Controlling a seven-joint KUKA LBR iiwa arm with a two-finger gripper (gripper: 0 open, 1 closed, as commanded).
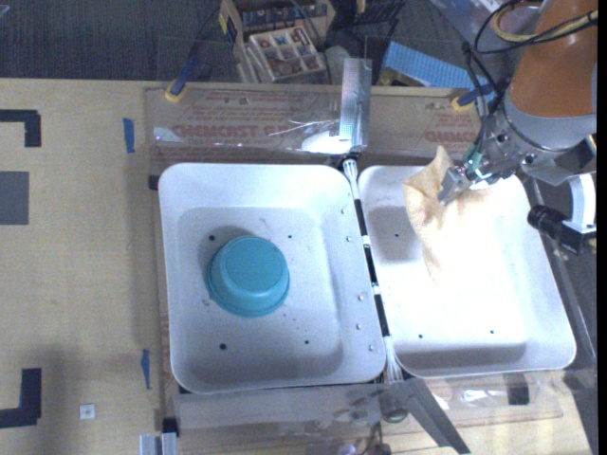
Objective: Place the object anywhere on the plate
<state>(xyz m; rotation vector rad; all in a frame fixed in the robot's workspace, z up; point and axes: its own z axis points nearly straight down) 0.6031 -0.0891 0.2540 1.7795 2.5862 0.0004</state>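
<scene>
The jaws (pixel 458 180) hang over the far part of the right bin (pixel 493 349), and the object (pixel 429 202), a crumpled tan thing like a scrap of cloth or paper, sits directly at their tip and trails away toward eight o'clock, its long axis running from the upper right down to the lower left. Its upper corner looks pinched at the tip and lifted off the bin floor, so I judge the jaws are closed on it, though the glare on the white bin washes out the edges and I would not swear to it. The plate (pixel 248 275), a round teal piece that may be sitting upside down, lies well apart at about eight o'clock from the jaws, in the middle of the left bin (pixel 190 197). So the coming move turns on a carry toward the lower left, across the ridge between the two bins. The object looks limp and light, and its hanging tail would likely drag or swing as it goes.
</scene>
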